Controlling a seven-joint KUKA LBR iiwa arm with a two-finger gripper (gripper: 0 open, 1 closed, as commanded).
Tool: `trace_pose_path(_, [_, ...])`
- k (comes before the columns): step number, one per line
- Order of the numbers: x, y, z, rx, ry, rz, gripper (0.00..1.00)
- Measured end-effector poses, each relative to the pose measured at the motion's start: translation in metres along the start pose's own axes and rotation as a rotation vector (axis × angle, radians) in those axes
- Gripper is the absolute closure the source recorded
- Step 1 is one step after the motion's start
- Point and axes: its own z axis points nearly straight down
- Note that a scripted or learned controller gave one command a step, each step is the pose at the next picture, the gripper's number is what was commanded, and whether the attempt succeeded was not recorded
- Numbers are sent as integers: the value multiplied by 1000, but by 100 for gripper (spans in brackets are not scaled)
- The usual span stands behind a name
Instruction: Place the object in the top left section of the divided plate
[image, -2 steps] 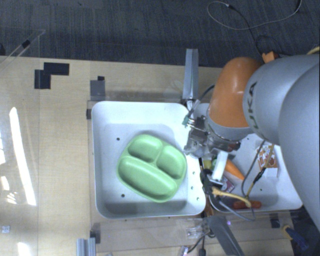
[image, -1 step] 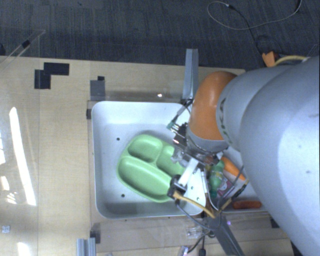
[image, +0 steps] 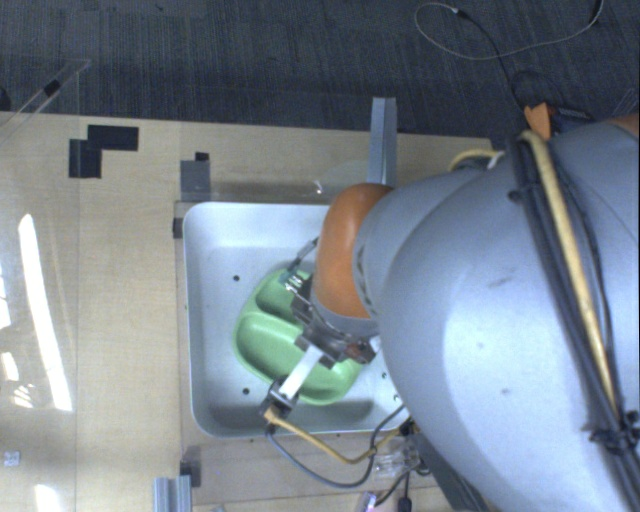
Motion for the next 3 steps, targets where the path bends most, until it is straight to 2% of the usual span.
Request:
trace_pose_path(1, [-80,65,-116,-3,2,101,100])
trace_pose_path(2, [56,107,-193,-3,1,104,100])
trace_pose_path(3, [106,132,-202,-3,2,179,100])
